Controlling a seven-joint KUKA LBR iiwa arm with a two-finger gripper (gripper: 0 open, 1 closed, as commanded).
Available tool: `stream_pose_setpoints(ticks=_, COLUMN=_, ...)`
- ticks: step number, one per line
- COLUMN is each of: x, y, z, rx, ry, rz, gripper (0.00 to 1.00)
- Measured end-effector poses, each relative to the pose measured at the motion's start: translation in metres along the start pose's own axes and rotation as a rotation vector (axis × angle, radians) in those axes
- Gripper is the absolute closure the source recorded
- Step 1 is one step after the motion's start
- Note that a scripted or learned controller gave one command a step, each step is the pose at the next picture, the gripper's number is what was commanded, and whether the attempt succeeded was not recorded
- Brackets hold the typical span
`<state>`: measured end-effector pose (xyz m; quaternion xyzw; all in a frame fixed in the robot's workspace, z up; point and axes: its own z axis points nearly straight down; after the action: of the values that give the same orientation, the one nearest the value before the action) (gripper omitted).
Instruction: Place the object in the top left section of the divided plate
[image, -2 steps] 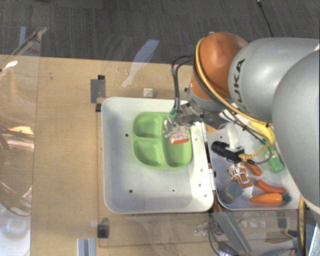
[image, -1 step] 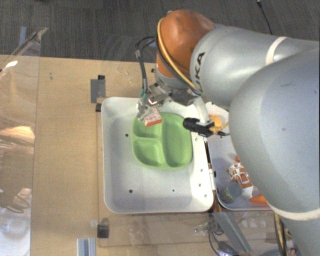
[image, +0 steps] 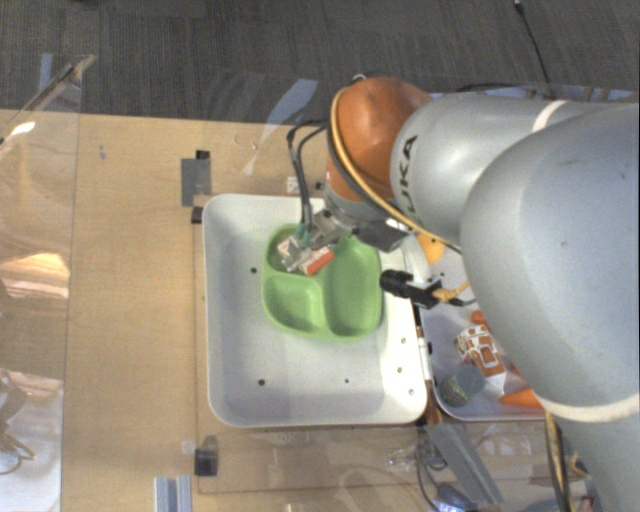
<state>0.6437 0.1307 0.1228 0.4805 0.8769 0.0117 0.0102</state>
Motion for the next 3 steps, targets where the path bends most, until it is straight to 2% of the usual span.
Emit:
stream_pose_setpoints(ticks=1, x=0.003, y=0.003, z=-0.001, rx=-0.006, ry=0.003, rz=-0.005, gripper=0.00)
stream_pose_setpoints(ticks=2, x=0.057, y=0.000, z=-0.041, rx=0.019, ry=0.009, rz=-0.459, gripper=0.00)
stream_pose_setpoints(ticks=3, x=-0.054, y=-0.041, z=-0.065, rx=0.021, ry=0.006, rz=-0.330, gripper=0.00)
